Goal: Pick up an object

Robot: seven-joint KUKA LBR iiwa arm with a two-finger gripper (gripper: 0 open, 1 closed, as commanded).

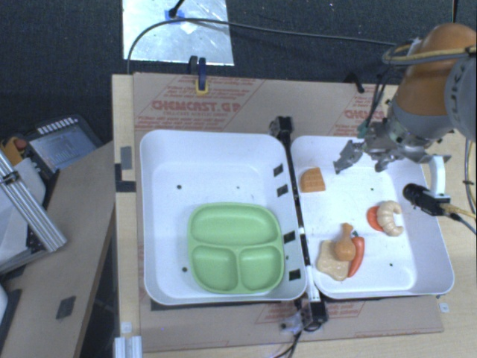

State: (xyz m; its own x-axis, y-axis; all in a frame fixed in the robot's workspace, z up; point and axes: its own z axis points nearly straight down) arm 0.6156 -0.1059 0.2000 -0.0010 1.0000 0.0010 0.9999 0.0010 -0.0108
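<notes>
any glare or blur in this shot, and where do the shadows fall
Camera view: glare on the foil sheet at top; soft, even light, faint shadows under the green tray and toy food; the gripper looks slightly soft, the bins sharp.

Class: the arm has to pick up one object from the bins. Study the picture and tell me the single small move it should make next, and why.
Probably lower the gripper and shift it slightly left onto the orange block. The gripper hangs open above the right bin with nothing between its fingers, and that block lies nearest, apart from the other toys.
</notes>
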